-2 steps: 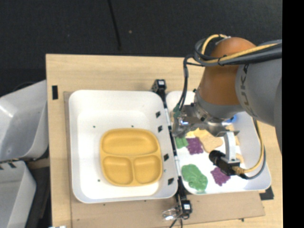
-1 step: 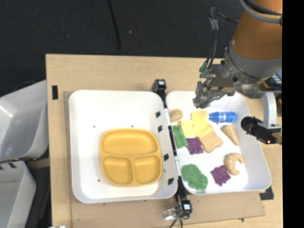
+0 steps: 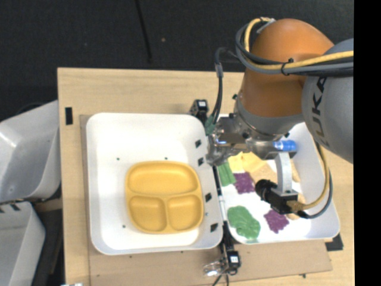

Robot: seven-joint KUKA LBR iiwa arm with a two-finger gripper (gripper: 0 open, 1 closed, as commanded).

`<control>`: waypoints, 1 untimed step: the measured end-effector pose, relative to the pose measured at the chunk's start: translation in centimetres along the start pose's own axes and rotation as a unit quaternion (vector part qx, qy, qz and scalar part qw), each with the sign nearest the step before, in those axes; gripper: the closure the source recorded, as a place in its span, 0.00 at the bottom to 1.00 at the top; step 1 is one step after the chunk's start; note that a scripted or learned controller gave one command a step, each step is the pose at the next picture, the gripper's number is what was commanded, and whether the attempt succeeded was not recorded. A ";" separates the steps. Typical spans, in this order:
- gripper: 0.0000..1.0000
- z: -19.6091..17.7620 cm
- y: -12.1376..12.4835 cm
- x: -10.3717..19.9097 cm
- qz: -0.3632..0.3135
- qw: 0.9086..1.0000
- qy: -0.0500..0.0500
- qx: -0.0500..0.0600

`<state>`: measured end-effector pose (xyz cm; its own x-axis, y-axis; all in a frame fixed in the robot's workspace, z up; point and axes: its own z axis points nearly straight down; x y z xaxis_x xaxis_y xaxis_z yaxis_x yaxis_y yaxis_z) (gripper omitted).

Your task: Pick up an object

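Now the gripper [image 3: 257,159] hangs low in the right bin [image 3: 318,222] above green and purple pieces, yellow tray [image 3: 164,195] in the left bin [image 3: 107,159]

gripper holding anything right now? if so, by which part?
Cannot tell. The gripper is low over the right bin, its tip hidden under the arm's wrist.

Yellow divided tray [image 3: 164,203] flat in left bin [image 3: 101,159]; green, purple, yellow pieces in right bin [image 3: 324,219].
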<state>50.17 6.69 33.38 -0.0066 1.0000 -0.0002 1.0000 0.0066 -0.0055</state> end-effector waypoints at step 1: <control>1.00 -15.0 4.3 3.9 0.000 1.000 0.002 -0.013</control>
<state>54.55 10.63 48.39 -0.0068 1.0000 0.0034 0.9998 0.0067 0.0196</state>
